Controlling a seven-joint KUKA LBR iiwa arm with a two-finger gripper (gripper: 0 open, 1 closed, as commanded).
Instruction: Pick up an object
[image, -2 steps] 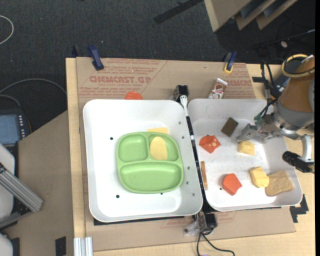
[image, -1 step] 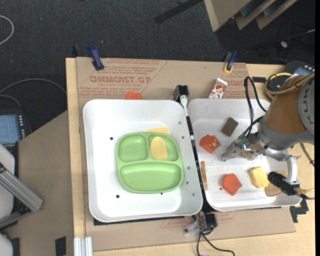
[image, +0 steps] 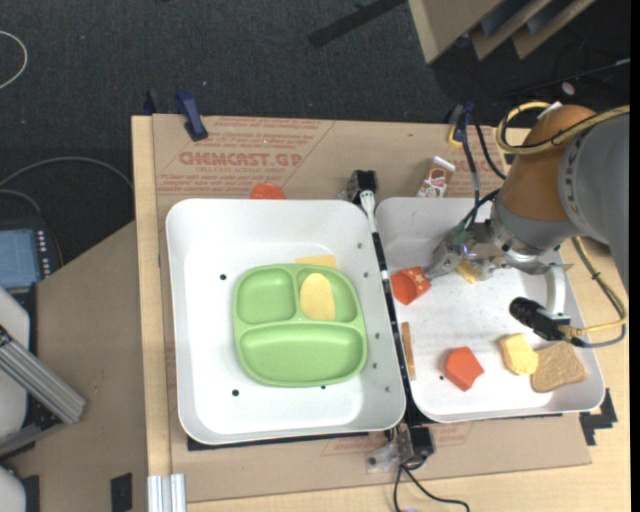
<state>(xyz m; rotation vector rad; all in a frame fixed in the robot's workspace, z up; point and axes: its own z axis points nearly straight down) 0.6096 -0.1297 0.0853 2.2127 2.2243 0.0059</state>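
At right of centre in the frame, the tool (image: 440, 262) hangs over the right bin (image: 430, 215), beside a red piece (image: 408, 286); whether it is apart or together, I cannot tell.

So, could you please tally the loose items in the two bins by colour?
Orange-red: 2, one by the right bin's left wall, one near its front
Yellow: 2, one in the green tray, one in the right bin
Tan: 1, a bread-like slice
Green: 1, the tray
Total: 6
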